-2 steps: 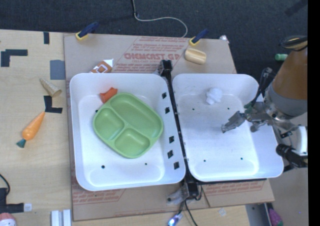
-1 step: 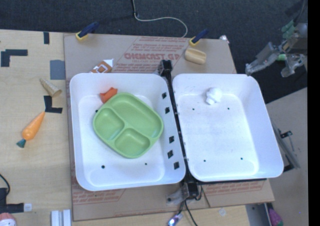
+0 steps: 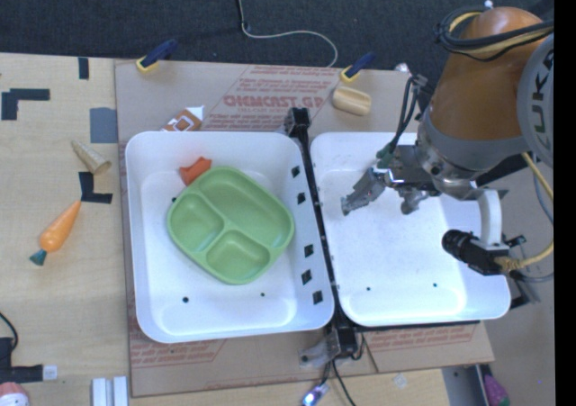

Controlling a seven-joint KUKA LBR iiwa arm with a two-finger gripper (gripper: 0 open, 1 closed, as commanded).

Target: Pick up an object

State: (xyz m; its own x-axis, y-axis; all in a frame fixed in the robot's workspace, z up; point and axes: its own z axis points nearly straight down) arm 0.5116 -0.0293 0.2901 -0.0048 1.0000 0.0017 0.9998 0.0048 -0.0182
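Your target, the green tray [image 3: 230, 224], lies in the left bin [image 3: 144, 215]: prob. light, stiff, slick plastic, so grab its rim. Pincer [image 3: 382, 195] hangs released over the right bin [image 3: 468, 305], holding nothing.

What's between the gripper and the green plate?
In the camera view, bare white bin floor, then the black divider where the bins meet, separates the gripper from the green plate.

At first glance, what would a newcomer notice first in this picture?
Probably the green divided plate, lying tilted in the left bin, with a small orange object at its upper edge. Next, the grey and orange arm over the right bin, its pincer reaching inward.
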